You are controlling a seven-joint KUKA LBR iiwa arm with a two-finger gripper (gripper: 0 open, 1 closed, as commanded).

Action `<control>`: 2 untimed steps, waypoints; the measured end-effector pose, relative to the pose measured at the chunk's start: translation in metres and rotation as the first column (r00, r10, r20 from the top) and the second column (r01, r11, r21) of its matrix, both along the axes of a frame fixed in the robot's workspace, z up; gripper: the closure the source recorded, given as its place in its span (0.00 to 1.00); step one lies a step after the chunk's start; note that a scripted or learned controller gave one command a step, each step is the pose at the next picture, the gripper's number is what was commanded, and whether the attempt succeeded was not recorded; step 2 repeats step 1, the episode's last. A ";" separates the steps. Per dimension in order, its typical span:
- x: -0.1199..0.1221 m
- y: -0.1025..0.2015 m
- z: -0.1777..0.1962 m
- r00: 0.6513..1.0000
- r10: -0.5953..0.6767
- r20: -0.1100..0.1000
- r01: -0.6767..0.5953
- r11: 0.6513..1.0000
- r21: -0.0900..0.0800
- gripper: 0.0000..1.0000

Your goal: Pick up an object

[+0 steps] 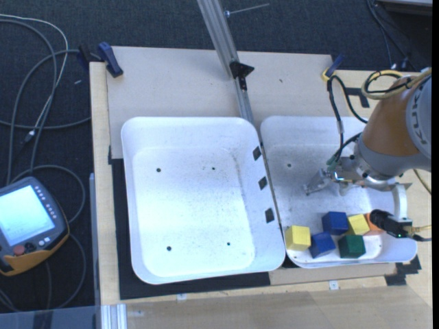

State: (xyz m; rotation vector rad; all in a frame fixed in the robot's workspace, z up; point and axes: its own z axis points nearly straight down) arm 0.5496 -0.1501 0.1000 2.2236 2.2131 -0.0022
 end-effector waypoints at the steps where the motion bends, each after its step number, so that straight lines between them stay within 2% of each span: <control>1: -0.054 -0.035 0.000 1.000 -0.001 -0.007 0.001 1.000 0.005 0.00; 2: -0.054 -0.035 0.000 1.000 -0.001 -0.007 0.001 1.000 0.005 0.00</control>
